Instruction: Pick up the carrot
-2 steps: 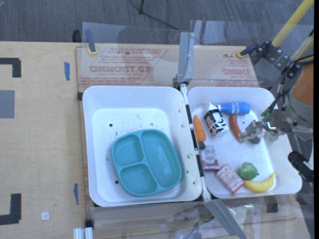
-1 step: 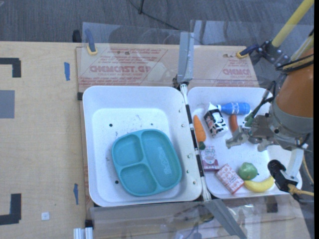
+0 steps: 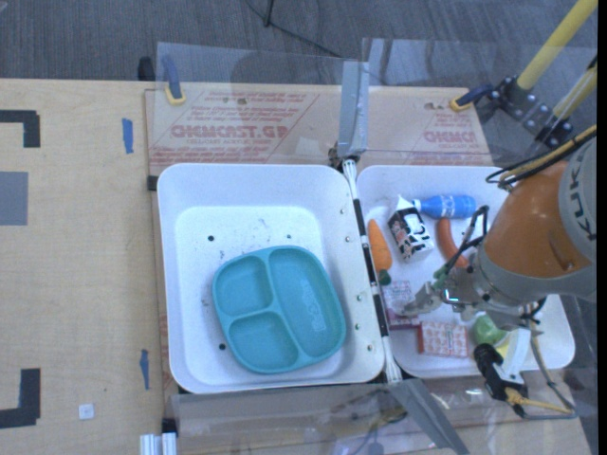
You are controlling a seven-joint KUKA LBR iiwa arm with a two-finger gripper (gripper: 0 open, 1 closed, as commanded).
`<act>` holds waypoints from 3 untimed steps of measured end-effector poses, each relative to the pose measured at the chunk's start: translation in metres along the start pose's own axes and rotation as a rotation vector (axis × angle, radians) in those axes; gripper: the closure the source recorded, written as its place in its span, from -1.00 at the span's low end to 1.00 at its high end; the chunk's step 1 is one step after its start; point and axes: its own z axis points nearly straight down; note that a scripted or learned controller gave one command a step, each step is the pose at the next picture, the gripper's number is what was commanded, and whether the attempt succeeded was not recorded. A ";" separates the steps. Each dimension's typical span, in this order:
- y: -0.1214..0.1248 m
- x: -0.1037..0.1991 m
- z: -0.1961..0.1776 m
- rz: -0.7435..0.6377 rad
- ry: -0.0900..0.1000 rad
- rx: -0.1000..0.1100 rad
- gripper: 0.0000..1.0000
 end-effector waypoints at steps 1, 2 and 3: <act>0.071 -0.007 0.001 -0.026 -0.001 -0.005 -1.00; 0.072 -0.009 -0.009 -0.021 0.000 -0.008 1.00; 0.056 0.023 -0.079 0.182 -0.001 0.000 1.00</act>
